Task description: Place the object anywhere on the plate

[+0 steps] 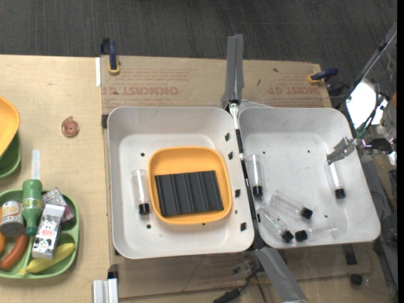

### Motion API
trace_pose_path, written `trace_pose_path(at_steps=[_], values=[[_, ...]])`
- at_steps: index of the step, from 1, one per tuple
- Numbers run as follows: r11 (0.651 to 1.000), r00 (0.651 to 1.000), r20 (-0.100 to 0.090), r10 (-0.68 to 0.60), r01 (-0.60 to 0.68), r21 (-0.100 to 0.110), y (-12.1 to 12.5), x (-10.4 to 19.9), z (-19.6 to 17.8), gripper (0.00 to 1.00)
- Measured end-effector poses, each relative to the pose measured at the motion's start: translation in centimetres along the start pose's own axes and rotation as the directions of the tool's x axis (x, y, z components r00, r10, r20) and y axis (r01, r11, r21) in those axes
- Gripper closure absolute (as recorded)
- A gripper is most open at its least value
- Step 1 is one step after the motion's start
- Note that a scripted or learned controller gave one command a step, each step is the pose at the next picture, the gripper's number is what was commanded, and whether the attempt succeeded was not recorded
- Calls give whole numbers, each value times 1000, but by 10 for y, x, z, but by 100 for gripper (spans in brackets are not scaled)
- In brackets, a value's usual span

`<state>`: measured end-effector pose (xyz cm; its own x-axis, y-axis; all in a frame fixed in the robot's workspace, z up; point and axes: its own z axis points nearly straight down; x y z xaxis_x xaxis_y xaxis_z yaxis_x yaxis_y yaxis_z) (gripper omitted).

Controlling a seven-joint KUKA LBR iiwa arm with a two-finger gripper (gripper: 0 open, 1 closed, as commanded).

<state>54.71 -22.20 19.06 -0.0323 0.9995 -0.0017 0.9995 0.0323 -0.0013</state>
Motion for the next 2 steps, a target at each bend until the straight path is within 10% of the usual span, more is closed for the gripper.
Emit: trace_pose_path(at_steps=[2], values=[[873,873,4,-487,487,-4,90,-2,-48,0]])
